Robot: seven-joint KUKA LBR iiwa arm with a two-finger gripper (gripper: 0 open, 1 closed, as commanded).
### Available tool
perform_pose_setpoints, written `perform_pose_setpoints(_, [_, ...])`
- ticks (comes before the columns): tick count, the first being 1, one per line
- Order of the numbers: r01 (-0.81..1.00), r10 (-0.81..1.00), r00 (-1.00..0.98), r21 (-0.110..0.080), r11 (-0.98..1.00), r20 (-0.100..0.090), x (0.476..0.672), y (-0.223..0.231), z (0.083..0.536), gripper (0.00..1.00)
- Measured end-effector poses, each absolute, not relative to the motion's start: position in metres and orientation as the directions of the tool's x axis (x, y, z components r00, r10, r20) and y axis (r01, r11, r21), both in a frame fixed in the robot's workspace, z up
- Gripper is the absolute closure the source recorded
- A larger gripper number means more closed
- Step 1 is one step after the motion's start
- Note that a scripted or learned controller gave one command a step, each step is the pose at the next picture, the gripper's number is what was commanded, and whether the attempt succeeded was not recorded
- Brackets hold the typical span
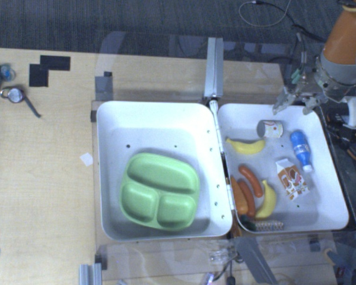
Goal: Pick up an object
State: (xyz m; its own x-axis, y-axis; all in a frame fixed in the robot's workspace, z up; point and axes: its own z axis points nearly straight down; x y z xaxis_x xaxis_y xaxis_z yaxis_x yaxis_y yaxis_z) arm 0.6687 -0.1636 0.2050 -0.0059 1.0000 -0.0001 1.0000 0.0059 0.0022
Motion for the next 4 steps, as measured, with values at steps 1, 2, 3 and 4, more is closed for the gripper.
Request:
perform_pose_setpoints(1, [0.962, 0.962, 0.272, 0.003, -0.272, 0.0, 0.636, -0.123, 0.268, 0.0])
perform_pose_setpoints(2, [0.964, 0.964, 0.264, 0.004, -0.264, -0.001, 0.636, -0.122, 0.279, 1.0])
perform_pose_setpoints(3, [0.966, 0.966, 0.257, 0.005, -0.257, -0.003, 0.636, -0.121, 0.289, 1.0])
perform_pose_setpoints(4, [0.997, 0.997, 0.071, -0.001, -0.071, 0.0, 0.624, -0.088, 0.16, 1.0])
